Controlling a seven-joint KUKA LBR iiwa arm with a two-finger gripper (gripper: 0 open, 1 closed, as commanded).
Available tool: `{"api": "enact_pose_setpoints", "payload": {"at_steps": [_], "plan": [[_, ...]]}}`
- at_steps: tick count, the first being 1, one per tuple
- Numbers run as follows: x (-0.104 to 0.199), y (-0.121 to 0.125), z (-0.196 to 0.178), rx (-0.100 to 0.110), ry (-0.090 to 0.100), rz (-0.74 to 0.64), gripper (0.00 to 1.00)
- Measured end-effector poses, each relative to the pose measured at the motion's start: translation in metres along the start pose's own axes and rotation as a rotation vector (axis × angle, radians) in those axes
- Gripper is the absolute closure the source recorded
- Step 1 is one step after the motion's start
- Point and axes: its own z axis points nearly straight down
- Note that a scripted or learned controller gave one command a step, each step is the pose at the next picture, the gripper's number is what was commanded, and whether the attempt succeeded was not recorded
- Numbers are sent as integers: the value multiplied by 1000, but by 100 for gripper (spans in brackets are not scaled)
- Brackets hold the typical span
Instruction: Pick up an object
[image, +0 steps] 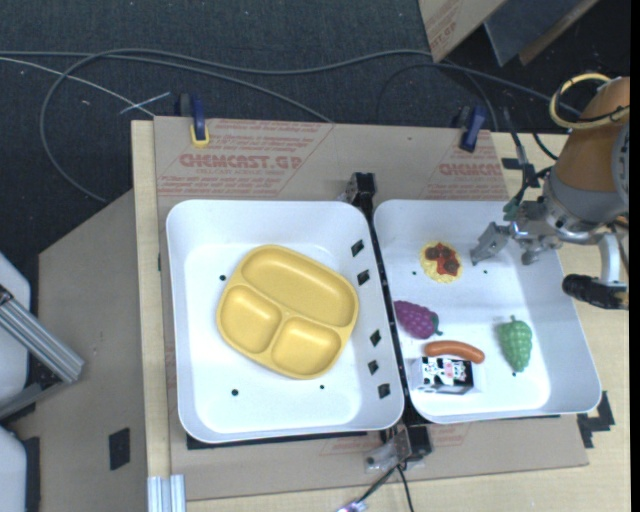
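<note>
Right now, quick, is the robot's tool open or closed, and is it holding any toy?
Tool: open, holding nothing, over the right bin near the pasta toy.

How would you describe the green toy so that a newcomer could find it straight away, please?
Look at the right white bin, the one without the yellow divided plate. Near its right wall lies a green bumpy toy, right of the sausage. It is the bin's sole green item.
</note>
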Motion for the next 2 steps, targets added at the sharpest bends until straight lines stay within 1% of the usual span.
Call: {"api": "enact_pose_setpoints", "payload": {"at_steps": [1, 2], "plan": [[1, 0, 38, -2, -1, 0, 0], [1, 2, 24, -8, -2, -1, 100]]}}
